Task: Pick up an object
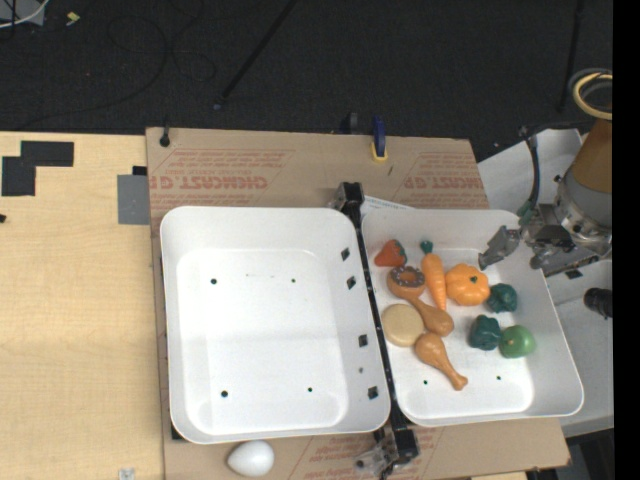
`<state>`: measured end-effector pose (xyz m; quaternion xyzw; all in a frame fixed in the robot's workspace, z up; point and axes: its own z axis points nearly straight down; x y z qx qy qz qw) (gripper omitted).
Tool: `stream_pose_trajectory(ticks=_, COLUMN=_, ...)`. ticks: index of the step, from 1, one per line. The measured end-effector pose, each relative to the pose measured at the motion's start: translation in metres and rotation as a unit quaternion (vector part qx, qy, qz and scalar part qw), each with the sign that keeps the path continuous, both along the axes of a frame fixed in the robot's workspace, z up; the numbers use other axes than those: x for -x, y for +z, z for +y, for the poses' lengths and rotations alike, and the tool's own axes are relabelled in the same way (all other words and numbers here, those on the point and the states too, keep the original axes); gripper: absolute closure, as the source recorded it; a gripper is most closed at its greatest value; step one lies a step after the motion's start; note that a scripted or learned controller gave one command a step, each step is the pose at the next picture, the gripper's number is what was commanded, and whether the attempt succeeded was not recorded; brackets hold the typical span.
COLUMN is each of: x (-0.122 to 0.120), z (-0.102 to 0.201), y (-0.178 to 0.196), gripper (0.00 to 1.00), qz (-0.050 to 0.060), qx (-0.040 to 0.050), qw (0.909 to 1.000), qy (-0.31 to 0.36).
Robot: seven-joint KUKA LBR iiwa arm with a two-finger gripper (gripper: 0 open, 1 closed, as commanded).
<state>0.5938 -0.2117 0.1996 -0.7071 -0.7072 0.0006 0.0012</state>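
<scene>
The right bin (545, 393) holds several toy foods: a red piece (389, 254), a carrot (435, 280), an orange pumpkin (467, 285), a beige round piece (402, 324), a drumstick (441, 358), and teal and green pieces (502, 297) (517, 341). My gripper (528, 252) hangs over that bin's far right corner, above and to the right of the pumpkin. Its fingers (497, 246) are spread open and nothing is between them.
The left white bin (180, 298) lies beside the right one, with a black divider (365, 308) between them. A white egg (250, 458) rests on the cardboard in front of the left bin. The wooden bench top extends to the left.
</scene>
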Motion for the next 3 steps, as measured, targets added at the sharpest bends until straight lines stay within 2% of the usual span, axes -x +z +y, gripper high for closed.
stream_pose_trajectory(ticks=1, x=0.058, z=0.036, y=-0.079, gripper=0.00, qz=0.004, qx=-0.0021, qw=1.0000, qy=-0.002)
stream_pose_trajectory(ticks=2, x=-0.004, z=0.069, y=-0.114, gripper=0.00, qz=-0.002, qx=0.0002, qw=1.0000, qy=0.002)
stream_pose_trajectory(ticks=3, x=-0.001, z=0.068, y=-0.103, gripper=1.00, qz=0.002, qx=-0.0007, qw=1.0000, qy=0.000)
